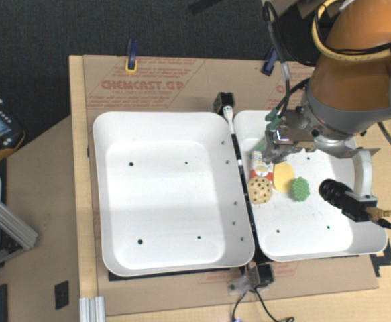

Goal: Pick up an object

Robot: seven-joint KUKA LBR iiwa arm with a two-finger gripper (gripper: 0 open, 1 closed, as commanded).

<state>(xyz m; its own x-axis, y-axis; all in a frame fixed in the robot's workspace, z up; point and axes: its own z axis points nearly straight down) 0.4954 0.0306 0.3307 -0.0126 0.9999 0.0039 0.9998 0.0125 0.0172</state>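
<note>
Cardboard covers the table (155, 86), with two white bins side by side on it. A black clip (259, 276) sits at the near end of the seam between them.

The things to pick lie in the right bin (302, 237), bunched near its left wall. Nearest are a round biscuit-like piece (260, 191) and, to its right, a green knobbly lump (300, 189). A yellow piece (284, 177) lies between them and a little farther. Farther still is a small red-and-white thing (261, 172).

The gripper (275, 147) hangs over the far side of this bunch; whether it is spread or closed I cannot tell.

The green lump looks the easiest target, since its right side is free. A straight descent centred on one piece should avoid nudging its neighbours. The wall crowds the biscuit-like piece and the red-and-white thing.

The left bin (161, 200) lies beyond that wall. Another black clip (223, 102) and a blue clamp (132, 56) sit farthest.
</note>
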